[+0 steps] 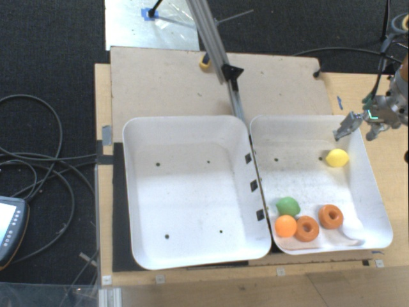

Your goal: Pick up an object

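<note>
Cables are laid in loops on the dark floor at the far left of the scene, beside a handheld screen unit at the left edge. The wooden bench is seen to the right of these, with a metal pole slanting down across its far side toward the gap between the bins.

The left bin is set on the bench and is marked by small dark dots on its floor. The right bin is placed directly beside it, the two rims touching along the middle.

In the right bin, a green ball is located near the centre of the near half. An orange ball is positioned just nearer than it, touching or almost touching. An orange ring is set just to the right of the orange ball, and a second orange ring lies slightly further right. A yellow ball is located apart from this group, toward the far right side of the bin.

The gripper is positioned above the far right rim of the right bin, just beyond the yellow ball. Its fingers are seen spread apart, with nothing between them.
</note>
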Available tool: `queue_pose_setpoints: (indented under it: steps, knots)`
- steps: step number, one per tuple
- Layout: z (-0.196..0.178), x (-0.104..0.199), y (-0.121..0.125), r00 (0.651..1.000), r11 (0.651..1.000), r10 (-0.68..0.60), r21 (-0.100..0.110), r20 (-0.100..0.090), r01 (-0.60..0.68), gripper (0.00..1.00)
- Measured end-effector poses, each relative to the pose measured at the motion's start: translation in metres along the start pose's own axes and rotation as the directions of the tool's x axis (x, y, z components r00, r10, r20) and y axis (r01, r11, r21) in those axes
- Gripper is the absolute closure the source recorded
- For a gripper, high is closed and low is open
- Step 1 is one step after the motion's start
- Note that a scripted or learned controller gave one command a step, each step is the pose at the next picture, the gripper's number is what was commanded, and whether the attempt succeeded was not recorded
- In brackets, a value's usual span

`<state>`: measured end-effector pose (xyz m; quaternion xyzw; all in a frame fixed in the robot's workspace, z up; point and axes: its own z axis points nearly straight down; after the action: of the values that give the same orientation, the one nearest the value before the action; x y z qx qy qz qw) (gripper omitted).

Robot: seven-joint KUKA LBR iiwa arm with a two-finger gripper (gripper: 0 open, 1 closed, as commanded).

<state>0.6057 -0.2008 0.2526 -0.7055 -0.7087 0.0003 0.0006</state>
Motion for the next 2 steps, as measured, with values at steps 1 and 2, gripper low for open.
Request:
queue_pose_setpoints:
  steps: [1, 2]
  knots:
    - [-0.002, 0.000, 0.001, 1.000, 1.000, -0.002, -0.003, 0.002, 0.002, 0.00]
    - [0.042, 0.006, -0.004, 1.000, 1.000, 0.001, 0.000, 0.000, -0.001, 0.00]
